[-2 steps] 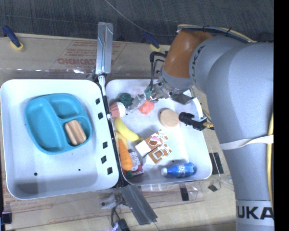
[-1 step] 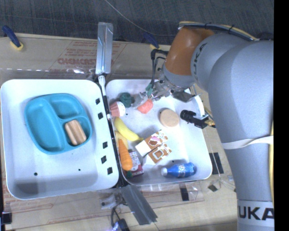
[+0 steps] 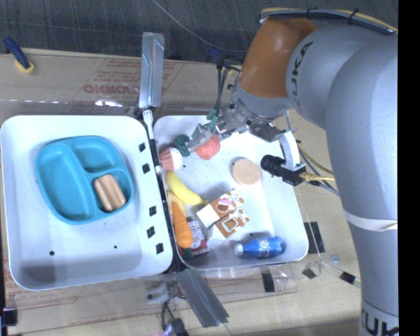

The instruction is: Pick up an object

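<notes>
Spanning the middle of the view, a pale brown table [image 3: 70, 75] with faint red printing carries two shallow white bins side by side, and beyond its far edge lies dark ribbed flooring. The left white bin [image 3: 28, 257] holds a blue plastic divided tray [image 3: 66, 173] with a tan bread-like roll [image 3: 109, 191] lying in its right-hand compartment. The right white bin [image 3: 290, 208] is crowded: a round tan disc [image 3: 246, 171], a yellow banana [image 3: 182, 189], an orange carrot-shaped piece [image 3: 182, 226], a small white and brown printed carton [image 3: 226, 214], a blue bottle lying on its side [image 3: 260, 246] and a pink and white cupcake-like toy [image 3: 171, 159] against the dividing wall. A grey metal strip [image 3: 151, 68] stands up at the far end of the divide. The grey arm with its orange band [image 3: 276, 54] reaches in from the right and covers much of that bin's far corner. The pincer [image 3: 211, 128] hangs low over the far left part of the right bin, just above a reddish-pink rounded object [image 3: 207, 148] that rests beside a small dark green item [image 3: 181, 144]. Whether the pincer is open, closed or touching the pink object, I cannot tell. The green item is too small to identify.
</notes>
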